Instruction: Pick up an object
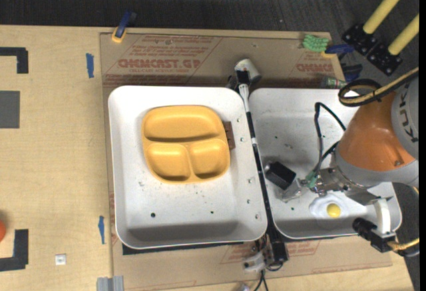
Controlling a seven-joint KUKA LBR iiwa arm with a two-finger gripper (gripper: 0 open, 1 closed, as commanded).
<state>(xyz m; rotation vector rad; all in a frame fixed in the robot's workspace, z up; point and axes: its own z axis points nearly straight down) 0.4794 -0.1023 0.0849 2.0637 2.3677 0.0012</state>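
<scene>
Nearest us, the arm (376,143) reaches into the right bin (293,110), its gripper (293,183) low over the floor; we cannot tell its state. A white-and-yellow object (331,208) lies just beside it. The left bin (126,170) holds a yellow divided tray (185,142).

The arm (399,130) was grey, with a broad, rounded orange band (373,143) above the wrist. Below the band sat a grey wrist section. A thin black cable (327,124) looped out along the arm's left side, and another black cable curved over its top. The gripper (313,183) was a small metal assembly with green and dark parts; its finer detail was too blurred to read.
</scene>
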